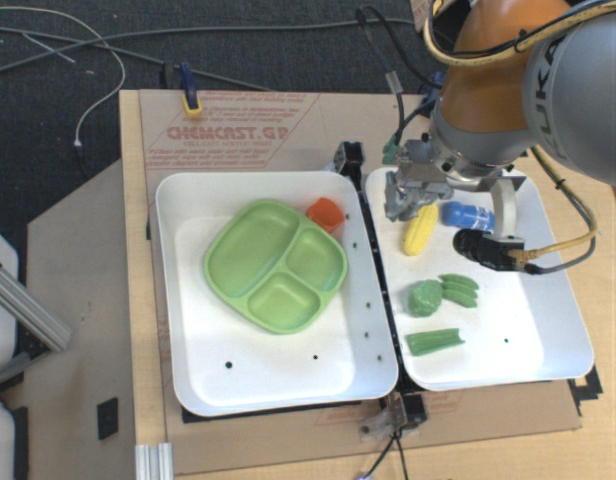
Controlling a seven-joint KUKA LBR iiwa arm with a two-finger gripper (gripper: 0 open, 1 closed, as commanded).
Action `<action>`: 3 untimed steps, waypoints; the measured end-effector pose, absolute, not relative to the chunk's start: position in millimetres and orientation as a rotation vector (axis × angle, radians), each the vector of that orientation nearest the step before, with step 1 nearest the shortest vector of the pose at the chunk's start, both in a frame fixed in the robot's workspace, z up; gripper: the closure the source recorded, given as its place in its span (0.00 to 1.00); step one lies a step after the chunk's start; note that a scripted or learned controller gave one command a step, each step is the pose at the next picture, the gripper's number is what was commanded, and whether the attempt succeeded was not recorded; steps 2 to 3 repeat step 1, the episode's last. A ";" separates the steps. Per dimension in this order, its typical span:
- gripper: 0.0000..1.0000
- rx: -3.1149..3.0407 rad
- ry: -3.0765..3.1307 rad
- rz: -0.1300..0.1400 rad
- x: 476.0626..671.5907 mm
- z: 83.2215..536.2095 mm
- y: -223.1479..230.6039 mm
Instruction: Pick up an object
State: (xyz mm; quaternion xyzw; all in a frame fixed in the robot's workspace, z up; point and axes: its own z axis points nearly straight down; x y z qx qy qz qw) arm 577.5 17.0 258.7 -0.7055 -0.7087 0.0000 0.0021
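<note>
My gripper (410,204) hangs low over the back left part of the right bin (558,338). A yellow corn cob (419,232) lies just below it, its upper end tucked under the gripper. Just right of the cob lies a blue tube (465,214), partly covered by the wrist. Nearer the front are a round green piece (424,298), a ridged green piece (461,288) and a long green pod (433,342). Nothing is seen lifted off the bin floor.
The left bin (198,368) holds a green divided plate (276,264) with a small orange item (326,213) at its back right edge. The two bins' rims meet in a ridge (376,278). Cardboard lies under both bins, and cables trail behind them.
</note>
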 end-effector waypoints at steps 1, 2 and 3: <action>1.00 -2.211 -2.223 0.002 570.6 234.3 69.3; 1.00 -2.211 -2.223 0.002 570.6 234.3 69.3; 1.00 -2.211 -2.223 0.002 570.6 234.3 69.3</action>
